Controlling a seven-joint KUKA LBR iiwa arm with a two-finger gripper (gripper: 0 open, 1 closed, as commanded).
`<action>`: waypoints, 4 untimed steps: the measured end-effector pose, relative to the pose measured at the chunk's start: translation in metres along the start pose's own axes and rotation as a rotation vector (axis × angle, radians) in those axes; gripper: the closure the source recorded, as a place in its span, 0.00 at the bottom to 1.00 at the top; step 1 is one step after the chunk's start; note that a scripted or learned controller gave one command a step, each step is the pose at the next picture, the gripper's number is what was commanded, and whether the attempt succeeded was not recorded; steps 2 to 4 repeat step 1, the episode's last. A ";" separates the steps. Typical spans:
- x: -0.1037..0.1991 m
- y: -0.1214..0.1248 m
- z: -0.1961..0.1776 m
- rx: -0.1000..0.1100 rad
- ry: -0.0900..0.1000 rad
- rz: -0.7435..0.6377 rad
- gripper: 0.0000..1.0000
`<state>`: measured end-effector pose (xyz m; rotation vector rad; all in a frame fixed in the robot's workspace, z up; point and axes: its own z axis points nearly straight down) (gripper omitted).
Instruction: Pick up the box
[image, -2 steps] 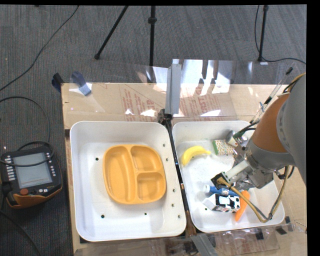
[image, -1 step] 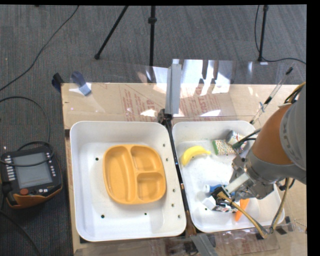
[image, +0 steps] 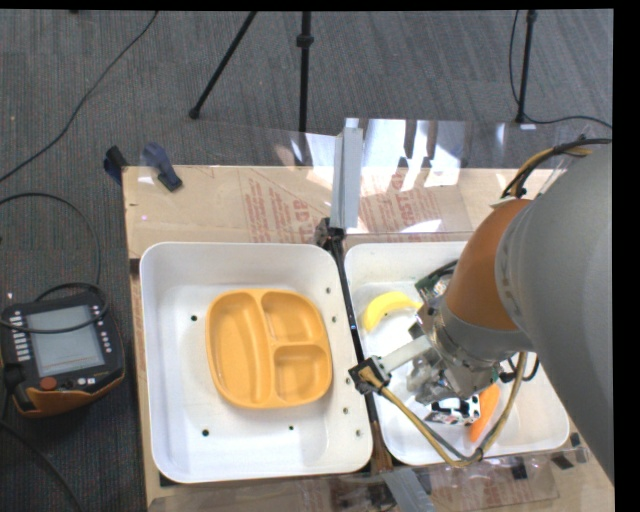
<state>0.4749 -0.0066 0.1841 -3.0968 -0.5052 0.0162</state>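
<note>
Evidently the gripper (image: 440, 385) was low inside the right bin (image: 400, 252), near its front half, with the arm (image: 520, 290) covering much of that bin from above. Whether the gripper was open or closed could not be told, because the wrist body hid its working end.

No object could be confirmed as held. The best candidate for the box (image: 455, 408) was a black-and-white patterned item lying on the bin floor just under and in front of the gripper; only a small part of it showed, so this identification was a judgement. An orange item (image: 484, 420) lay touching or just beside it on the right. A banana (image: 388, 305) lay further back on the left, and a green item (image: 437, 280) sat behind the wrist. The left bin (image: 170, 290) carried a yellow divided plate (image: 268, 347), well apart from the work.

Procedure for the step in hand:

1. Centre the gripper over the box alone, keeping the orange item outside the closing path.
2. Descend straight until the box sits within the grasp, then close.
3. Lift vertically and slowly. Check that the box rises with the gripper before travelling.
4. Keep the slack cable (image: 420, 428) hanging below the wrist from dragging neighbouring items.

A grasp catching both items was judged the chief risk.
</note>
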 end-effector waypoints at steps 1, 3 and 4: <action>0.007 -0.022 -0.040 -0.002 0.001 0.119 1.00; 0.007 -0.022 -0.040 -0.002 0.001 0.119 1.00; 0.007 -0.022 -0.040 -0.002 0.001 0.119 1.00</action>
